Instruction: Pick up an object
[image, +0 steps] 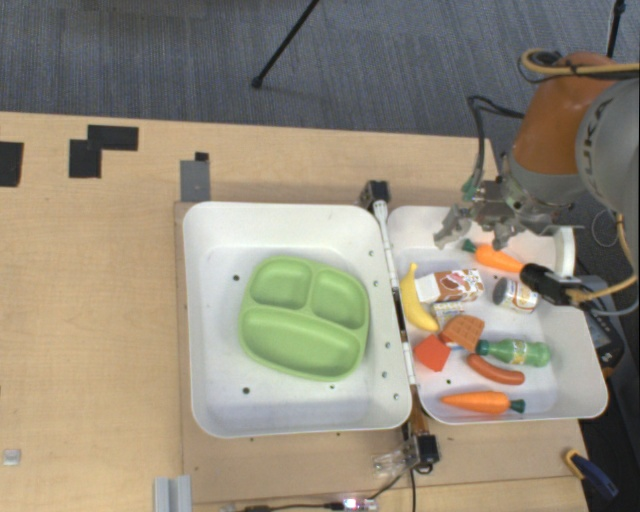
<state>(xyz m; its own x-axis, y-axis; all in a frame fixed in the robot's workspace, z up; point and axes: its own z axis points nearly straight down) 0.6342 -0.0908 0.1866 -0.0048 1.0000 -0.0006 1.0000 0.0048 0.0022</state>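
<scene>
My gripper (472, 234) hangs open over the far end of the right bin (580, 400), with nothing between its fingers. Just below and to its right lies a small orange carrot (499, 261). Nearer the camera in this bin are a yellow banana (415, 298), a brown and white carton (455, 286), a small can (513, 293), a brown cracker (463, 330), a red block (432, 353), a green bottle (515, 351), a red sausage (496, 371) and a larger carrot (483, 403).
The left bin (215, 400) holds a green divided plate (303, 318). A ridge (392, 300) where the two rims meet separates the bins. Bare wooden bench (90, 330) stretches to the left.
</scene>
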